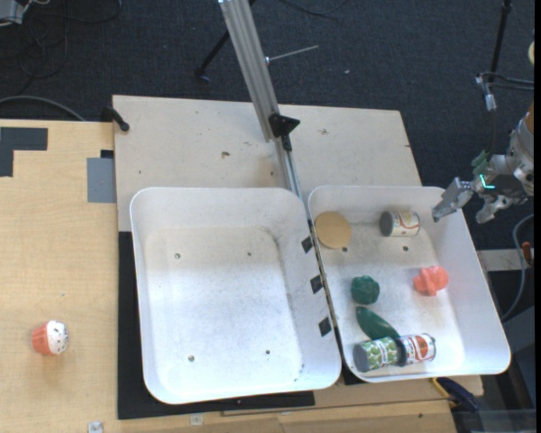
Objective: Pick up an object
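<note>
The likeliest target is the small can [400, 223], lying on its side near the back of the right bin [487, 332], since it sits closest to the gripper [473, 194]. A can on its side can roll, so fingers closing across its round body could squirt it away towards the disc [333, 230], the tan piece just to its left.

Further forward lie an orange lump [430, 280] near the right wall, a green ball [365, 289] in the middle, and a dark green piece [376, 322] that appears to touch the larger can [395, 351] at the front. That pair is the risky cluster: a descent there could catch both, or push one under the other. The larger can also lies on its side and may roll against the front wall.

The gripper hovers at the bin's back right corner, above the rim, holding nothing. Its fingers look spread, one pointing left over the rim. Coming straight down from here, it would strike the rim or the sloped wall rather than any object, so it needs to travel inward first.

The left bin [162, 242] holds no objects. A small orange-and-white toy [50, 337] sits on the bench [36, 242] well to the left of both bins, probably beyond easy reach.
</note>
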Available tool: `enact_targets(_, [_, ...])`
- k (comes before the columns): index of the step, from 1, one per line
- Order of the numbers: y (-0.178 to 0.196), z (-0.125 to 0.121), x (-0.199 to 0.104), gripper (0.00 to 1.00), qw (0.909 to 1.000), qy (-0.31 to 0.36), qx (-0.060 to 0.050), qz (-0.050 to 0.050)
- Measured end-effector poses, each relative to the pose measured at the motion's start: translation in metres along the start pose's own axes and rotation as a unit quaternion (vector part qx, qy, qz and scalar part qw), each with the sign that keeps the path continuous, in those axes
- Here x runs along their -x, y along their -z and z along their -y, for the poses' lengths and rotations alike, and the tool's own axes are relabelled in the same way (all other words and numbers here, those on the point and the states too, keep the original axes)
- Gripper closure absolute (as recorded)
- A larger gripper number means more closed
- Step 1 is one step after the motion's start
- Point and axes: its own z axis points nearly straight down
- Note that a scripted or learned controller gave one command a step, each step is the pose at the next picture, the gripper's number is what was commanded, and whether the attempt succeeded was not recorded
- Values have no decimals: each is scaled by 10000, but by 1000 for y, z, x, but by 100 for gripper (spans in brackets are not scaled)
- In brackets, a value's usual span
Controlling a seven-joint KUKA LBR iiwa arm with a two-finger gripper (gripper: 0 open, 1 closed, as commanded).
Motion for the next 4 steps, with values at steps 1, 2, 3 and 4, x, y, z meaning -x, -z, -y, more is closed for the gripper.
enact_targets(1, [2,-1,0,0,10000,7,17,8])
enact_targets(2, [-62,-3,1,0,10000,-9,-9,-3])
enact_targets(3, [-126,-2,1,0,10000,-12,-12,-5])
enact_targets(4, [-176,-2,0,0,10000,-17,16,7])
